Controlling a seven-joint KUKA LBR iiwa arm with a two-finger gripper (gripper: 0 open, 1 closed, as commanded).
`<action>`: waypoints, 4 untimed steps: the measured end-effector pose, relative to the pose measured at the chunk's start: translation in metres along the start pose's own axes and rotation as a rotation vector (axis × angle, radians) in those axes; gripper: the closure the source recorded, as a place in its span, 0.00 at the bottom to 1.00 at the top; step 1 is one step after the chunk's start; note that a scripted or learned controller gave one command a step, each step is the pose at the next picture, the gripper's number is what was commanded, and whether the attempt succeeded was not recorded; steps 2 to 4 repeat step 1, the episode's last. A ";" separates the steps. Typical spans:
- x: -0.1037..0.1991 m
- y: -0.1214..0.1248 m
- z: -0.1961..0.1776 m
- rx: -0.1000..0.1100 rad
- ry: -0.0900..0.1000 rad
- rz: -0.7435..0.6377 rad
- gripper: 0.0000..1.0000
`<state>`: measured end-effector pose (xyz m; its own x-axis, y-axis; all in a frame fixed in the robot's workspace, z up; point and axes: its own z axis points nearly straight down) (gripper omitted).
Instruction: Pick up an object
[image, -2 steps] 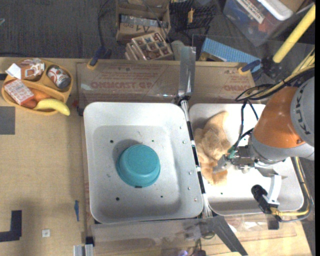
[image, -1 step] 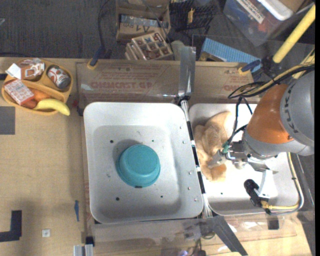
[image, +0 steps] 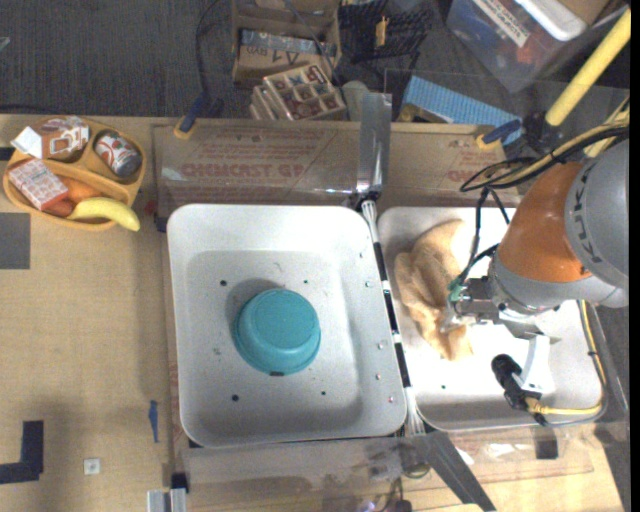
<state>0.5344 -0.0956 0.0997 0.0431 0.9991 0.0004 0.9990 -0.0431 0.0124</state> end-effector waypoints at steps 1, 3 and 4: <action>0.022 0.078 -0.084 0.012 -0.001 -0.156 1.00; 0.022 0.078 -0.084 0.012 -0.001 -0.156 1.00; 0.022 0.078 -0.084 0.012 -0.001 -0.156 1.00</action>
